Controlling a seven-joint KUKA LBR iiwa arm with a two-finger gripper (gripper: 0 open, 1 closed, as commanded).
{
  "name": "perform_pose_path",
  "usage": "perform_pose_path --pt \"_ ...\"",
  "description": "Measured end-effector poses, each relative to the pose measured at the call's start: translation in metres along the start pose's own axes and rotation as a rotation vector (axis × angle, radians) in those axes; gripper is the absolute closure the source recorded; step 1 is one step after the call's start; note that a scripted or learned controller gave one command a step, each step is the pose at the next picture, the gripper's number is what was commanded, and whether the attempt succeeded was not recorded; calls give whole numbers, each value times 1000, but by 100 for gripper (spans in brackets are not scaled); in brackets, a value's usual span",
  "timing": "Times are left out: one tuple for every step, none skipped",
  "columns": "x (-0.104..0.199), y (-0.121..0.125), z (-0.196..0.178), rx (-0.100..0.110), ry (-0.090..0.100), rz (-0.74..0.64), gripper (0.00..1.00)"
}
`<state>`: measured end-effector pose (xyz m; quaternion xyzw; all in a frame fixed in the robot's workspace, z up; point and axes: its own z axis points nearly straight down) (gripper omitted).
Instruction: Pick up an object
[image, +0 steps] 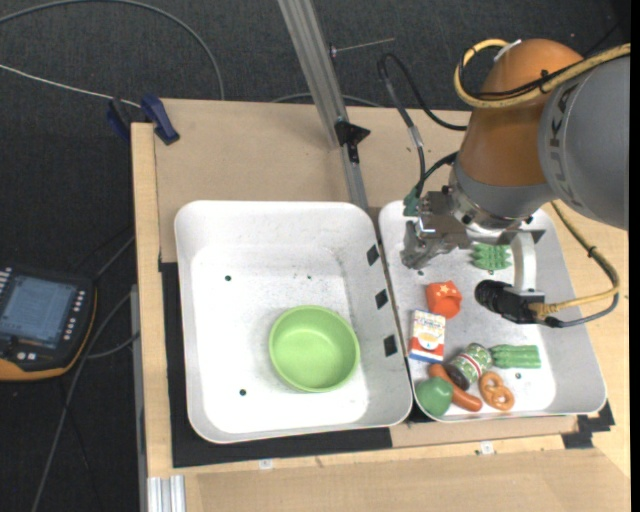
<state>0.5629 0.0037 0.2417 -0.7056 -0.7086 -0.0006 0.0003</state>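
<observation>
My worktop (250, 140) carries two white bins. The left bin (200, 240) holds a green bowl (314, 347). The right bin (570, 340) holds small toys clustered at its near end: a carton (428, 335), an orange piece (443, 298), a pretzel (497, 391). My gripper (418, 250) hangs over the right bin's far end, above the orange piece; whether it is apart or together I cannot tell. Step in hand: approach. Next, I judge: align, descend, clamp.

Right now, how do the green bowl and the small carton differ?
The green bowl is round, plain lime green and open upward; the small carton is boxy, white with red and blue print. The green bowl sits by itself in the left bin; the small carton lies in the right bin among other toys. The bowl is much larger. Both rest on a bin floor, apart from the gripper.
</observation>
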Motion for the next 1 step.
perform_pose_path --pt "54 11 12 1 0 0 100"
